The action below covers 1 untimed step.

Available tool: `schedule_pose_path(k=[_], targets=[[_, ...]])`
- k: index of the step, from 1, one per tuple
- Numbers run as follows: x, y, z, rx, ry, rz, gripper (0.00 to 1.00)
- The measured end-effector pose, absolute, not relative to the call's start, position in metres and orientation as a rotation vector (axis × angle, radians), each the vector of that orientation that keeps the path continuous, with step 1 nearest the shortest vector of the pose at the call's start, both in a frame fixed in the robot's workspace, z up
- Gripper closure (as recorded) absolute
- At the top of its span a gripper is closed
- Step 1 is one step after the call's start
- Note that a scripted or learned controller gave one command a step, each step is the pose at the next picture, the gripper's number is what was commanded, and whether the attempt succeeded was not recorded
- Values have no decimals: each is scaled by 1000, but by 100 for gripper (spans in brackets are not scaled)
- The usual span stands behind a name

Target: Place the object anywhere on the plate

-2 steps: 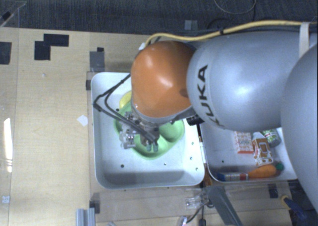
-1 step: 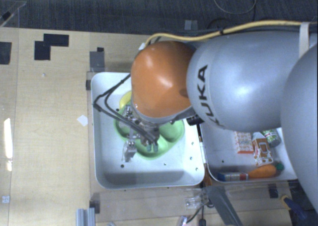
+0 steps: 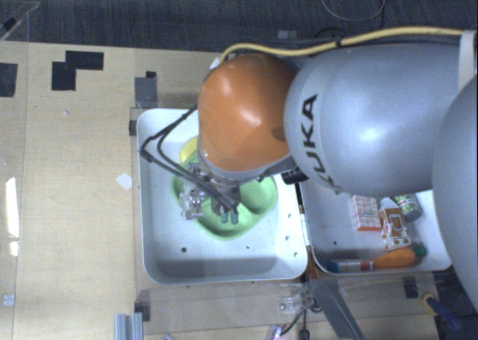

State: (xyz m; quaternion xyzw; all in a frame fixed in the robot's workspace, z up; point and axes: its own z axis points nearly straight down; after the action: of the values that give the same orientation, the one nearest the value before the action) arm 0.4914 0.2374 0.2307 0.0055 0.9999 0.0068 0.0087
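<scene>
- The plate (image 3: 258, 200) is light green and lies in the left bin (image 3: 160, 256), toward its middle and right side; much of it is hidden under the arm.
- A yellow thing (image 3: 188, 152) peeks out at the plate's upper left edge, just beside the orange band (image 3: 243, 122); its shape is mostly covered, and I cannot tell whether it rests on the plate or beside it.
- The gripper (image 3: 213, 208) hangs over the plate, pointing down at its left half.
- Its metal parts blur together against the green, so whether the claw is apart, together or clamped on anything cannot be told.
- Black cables (image 3: 160, 140) loop from the wrist out over the bin's upper left part.
- The arm (image 3: 373, 122), grey with KUKA lettering, comes in from the right and covers the upper part of both bins.
- The right bin (image 3: 323, 256) sits touching the left one along their shared edge.
- In it lie a red and white packet (image 3: 364, 213), a second printed packet (image 3: 394, 228), a small can (image 3: 408, 205), an orange carrot-like thing (image 3: 394, 258) and a marker (image 3: 349, 264) along the lower wall.
- The bench (image 3: 67, 204) is pale wood, with black marks (image 3: 75, 68) at its upper left.
</scene>
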Motion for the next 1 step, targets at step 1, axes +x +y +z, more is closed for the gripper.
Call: schedule_pose_path(k=[1], targets=[[488, 236, 283, -438, 3100, 7, 100]])
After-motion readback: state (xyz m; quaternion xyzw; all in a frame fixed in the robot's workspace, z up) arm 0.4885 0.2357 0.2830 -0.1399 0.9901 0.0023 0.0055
